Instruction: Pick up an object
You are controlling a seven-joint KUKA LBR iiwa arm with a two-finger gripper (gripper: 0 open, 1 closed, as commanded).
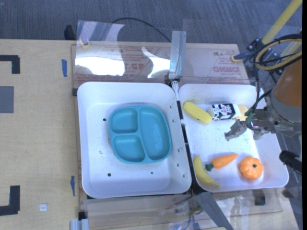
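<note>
A pale wooden bench [38,128] on a blue-grey floor carries two shallow white bins side by side, with a sheet of clear plastic [124,56] lying behind them. The left bin [91,176] holds a blue divided plate [140,133] with three compartments. The right bin [276,174] holds the candidate objects: a corn cob [197,112] and a small black-and-white carton [223,111] near the far wall, and a banana [204,172], a carrot [223,161] and a small orange pumpkin [251,168] toward the near edge. The grey arm [288,95] reaches in from the right, its gripper [235,131] hanging over bare bin floor between the carton and the carrot, touching neither as far as can be judged. The fingers are dark and small against the white; whether they are spread or closed cannot be told, though no object is seen between them. No object is lifted yet. Risks, as judgements: a descent from this position would likely meet bare floor; a closure on the carton's edge could tip it against the corn; the carrot and banana lie close together and might be nudged as a pair; the round pumpkin could roll out of a shallow pinch.
</note>
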